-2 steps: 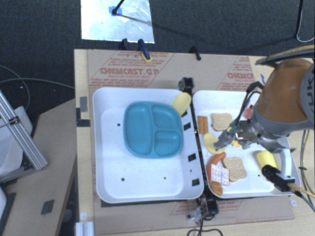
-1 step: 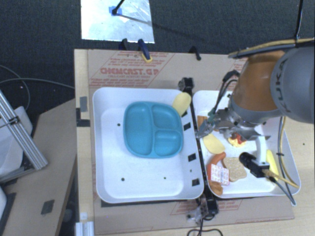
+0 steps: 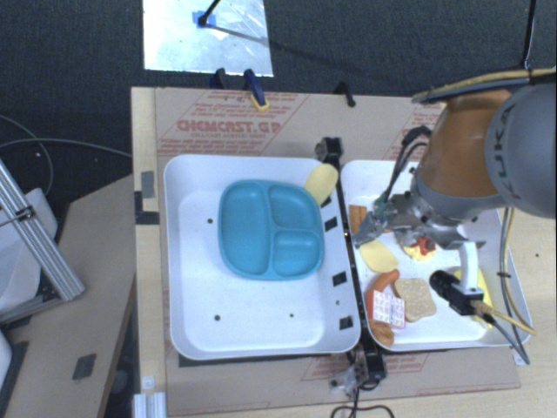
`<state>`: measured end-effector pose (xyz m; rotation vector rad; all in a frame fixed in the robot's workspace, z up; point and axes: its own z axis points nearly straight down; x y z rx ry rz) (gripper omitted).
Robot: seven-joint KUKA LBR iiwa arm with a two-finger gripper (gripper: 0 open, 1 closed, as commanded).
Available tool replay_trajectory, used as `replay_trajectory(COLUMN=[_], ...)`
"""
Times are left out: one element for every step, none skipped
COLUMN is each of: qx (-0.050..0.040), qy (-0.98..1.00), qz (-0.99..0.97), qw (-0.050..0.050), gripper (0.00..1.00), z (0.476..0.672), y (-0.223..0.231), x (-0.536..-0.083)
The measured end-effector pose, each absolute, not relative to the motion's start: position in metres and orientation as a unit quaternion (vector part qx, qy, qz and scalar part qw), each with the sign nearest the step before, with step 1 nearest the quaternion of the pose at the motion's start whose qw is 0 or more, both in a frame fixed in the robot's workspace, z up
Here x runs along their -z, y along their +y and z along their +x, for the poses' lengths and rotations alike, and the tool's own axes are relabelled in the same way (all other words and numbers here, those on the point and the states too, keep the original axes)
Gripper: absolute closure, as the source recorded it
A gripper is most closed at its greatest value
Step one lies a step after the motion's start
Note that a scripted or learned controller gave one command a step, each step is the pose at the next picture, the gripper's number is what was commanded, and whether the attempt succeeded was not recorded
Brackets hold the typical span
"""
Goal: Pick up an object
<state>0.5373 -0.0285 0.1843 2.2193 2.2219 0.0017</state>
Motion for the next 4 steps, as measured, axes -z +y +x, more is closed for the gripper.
replay_trajectory(qx=[0.0002, 0.0004, -0.0027, -0.0018], qy=[0.707, 0.705, 0.71, 0.709], qz=[0.707, 0.709, 0.704, 0.705], qw=[0.0, 0.001, 0.002, 0.001], gripper=[0.0, 0.0, 0.0, 1.0], z=[0.521, 0.538, 0.524, 0.525], y=[-0.033, -0.108, -0.043, -0.046], x=[-0.184, -0.08, -0.189, -0.195])
